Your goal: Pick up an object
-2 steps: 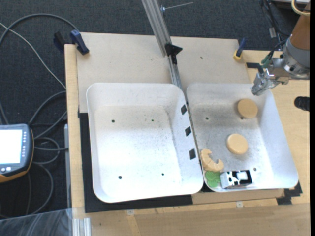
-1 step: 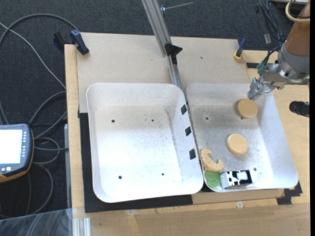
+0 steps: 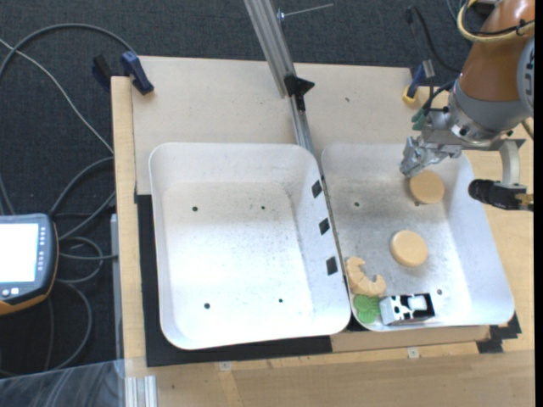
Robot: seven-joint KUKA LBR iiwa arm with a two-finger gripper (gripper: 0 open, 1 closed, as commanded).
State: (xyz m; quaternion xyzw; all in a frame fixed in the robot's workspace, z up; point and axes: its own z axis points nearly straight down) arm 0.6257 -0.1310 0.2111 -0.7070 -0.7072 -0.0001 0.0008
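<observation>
— What's nearest in the right bin (image 3: 484, 227)?
— A small black-and-white box (image 3: 407, 308), a green lid (image 3: 366, 309) and a tan crescent (image 3: 363, 275) crowd the front corner; a round tan disc (image 3: 409, 248) lies behind them

— And the gripper (image 3: 417, 161)?
— Farther back, just beside a second disc (image 3: 427, 187). Open or closed, I cannot tell; it's too small

I'm looking at my arm (image 3: 496, 53) at two o'clock: a rounded orange shell up top, ringed by a yellow cable (image 3: 484, 15), with a pale grey collar beneath it. Below that I see dull silver metal narrowing to the gripper (image 3: 416, 161), thin dark wires (image 3: 431, 100) trailing alongside. A black cylinder (image 3: 496, 193) juts off at three o'clock.
</observation>
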